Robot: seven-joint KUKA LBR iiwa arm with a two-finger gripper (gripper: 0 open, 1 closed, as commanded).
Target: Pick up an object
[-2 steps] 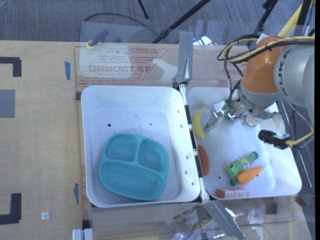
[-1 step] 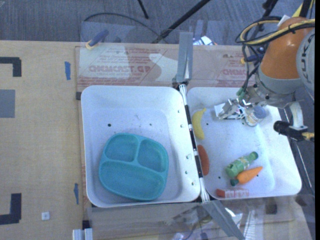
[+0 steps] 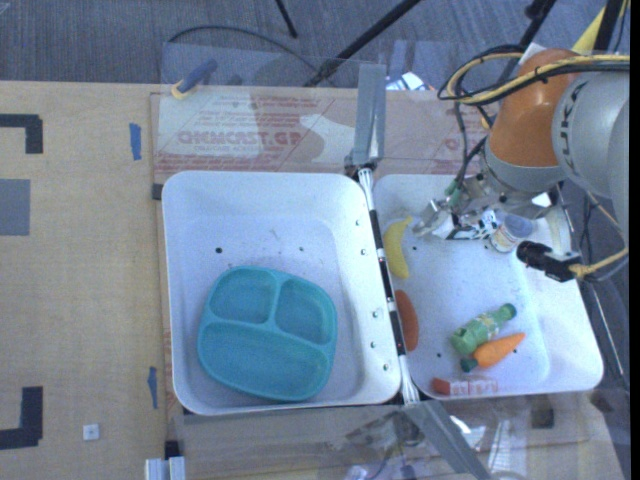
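Gripper (image 3: 450, 218) hovering at right bin's (image 3: 570, 368) 12 o'clock edge, finger state impossible to tell; banana (image 3: 397, 248) just at its 8 o'clock, hugging divider wall; bottle (image 3: 480, 330) and carrot (image 3: 497, 349) touching toward 5 o'clock; open floor mid-bin; teal plate (image 3: 267, 334) filling left bin's (image 3: 200, 208) lower half

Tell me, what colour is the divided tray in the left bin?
The divided tray is teal, a plain blue-green, seen clearly in the camera view.

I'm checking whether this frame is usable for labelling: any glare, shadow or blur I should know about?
Camera view: even light, soft shadows inside the left bin; glare on the clear sheet behind; pincer small and slightly blurred; carrot and banana sharp enough.
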